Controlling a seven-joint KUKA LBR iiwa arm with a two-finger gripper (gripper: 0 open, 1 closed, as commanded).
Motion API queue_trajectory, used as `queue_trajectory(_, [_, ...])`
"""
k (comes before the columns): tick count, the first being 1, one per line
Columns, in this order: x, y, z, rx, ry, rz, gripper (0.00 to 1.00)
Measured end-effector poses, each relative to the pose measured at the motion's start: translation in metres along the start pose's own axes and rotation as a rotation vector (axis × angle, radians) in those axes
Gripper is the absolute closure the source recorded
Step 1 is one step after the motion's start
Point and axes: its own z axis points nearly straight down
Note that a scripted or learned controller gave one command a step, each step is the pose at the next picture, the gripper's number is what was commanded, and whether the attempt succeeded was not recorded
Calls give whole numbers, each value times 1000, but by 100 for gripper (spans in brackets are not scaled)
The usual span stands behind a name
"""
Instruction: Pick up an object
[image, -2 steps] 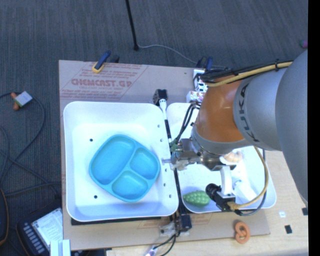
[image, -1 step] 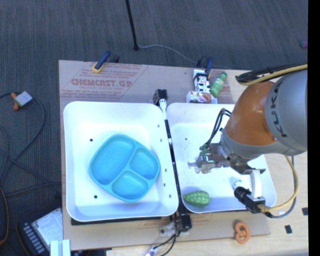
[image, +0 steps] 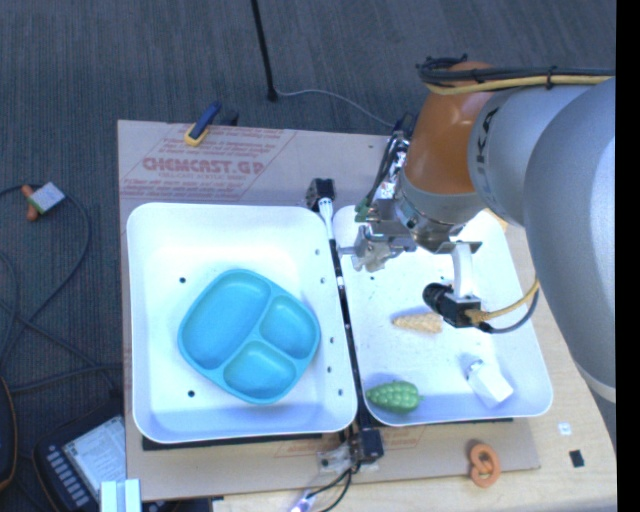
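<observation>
Grey and orange-banded, the arm (image: 520, 150) poises its hand (image: 372, 250) over the right bin's (image: 440, 368) eleven o'clock corner, grip impossible to tell, apparently mid-approach; the tan cone (image: 417, 322), at its five o'clock, would need a sideways shift and descent.

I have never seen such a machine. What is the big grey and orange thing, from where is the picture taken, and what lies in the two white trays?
The grey and orange thing is a robot arm; at its end sits a gripper, a kind of hand for picking things up. The one camera looks down from above, at a slant. The left bin holds a blue divided plate. The right bin holds a green bumpy toy, a small tan piece and a white block. The gripper hangs above the right bin and does not seem to hold anything.
</observation>
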Motion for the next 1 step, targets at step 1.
queue_trajectory(1, [51,-64,-12,2,0,0,100])
